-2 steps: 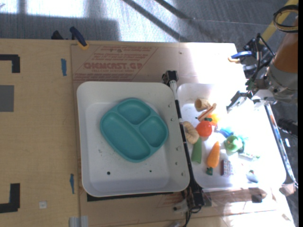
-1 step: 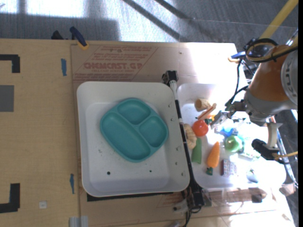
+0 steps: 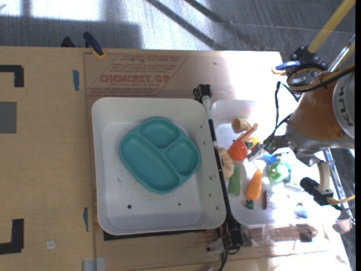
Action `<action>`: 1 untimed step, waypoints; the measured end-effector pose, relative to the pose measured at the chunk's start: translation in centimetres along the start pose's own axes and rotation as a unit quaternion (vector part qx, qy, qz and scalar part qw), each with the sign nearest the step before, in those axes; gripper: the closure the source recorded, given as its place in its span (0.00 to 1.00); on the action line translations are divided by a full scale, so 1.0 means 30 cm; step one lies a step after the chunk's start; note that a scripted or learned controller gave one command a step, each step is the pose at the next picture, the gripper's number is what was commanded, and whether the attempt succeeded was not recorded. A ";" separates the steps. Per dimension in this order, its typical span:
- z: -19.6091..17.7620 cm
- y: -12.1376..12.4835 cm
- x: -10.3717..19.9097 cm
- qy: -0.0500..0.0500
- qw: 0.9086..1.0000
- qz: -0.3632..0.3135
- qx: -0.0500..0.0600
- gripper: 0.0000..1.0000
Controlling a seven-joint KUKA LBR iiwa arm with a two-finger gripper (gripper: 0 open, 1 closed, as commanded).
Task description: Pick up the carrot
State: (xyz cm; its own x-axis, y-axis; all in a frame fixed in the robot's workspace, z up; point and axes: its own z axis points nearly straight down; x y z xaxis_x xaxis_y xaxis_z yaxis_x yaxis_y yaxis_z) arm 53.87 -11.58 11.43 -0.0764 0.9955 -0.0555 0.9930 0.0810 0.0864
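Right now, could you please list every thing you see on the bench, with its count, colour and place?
left bin: one, white, on the cardboard sheet.
divided plate: one, teal, three compartments, in the middle of the left bin.
right bin: one, white, beside the left bin, partly under the arm.
carrot: one, orange, lying in the right bin toward its near side.
tomato: one, red, in the right bin, above the carrot.
green vegetable: one, long, left of the carrot.
other toy foods: several, beige, green and white, crowded in the right bin; too small to name.
arm: one, grey with an orange band, coming from the right.
gripper: one, dark, low over the right bin beside the tomato.
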 end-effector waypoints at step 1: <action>0.046 -0.140 0.041 0.019 0.999 0.023 0.024 0.00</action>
State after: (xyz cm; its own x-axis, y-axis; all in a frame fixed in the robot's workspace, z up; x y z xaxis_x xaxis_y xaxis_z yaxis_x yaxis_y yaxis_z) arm 49.74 -10.77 9.63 -0.0328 0.9993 -0.0155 0.9987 0.0334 0.0395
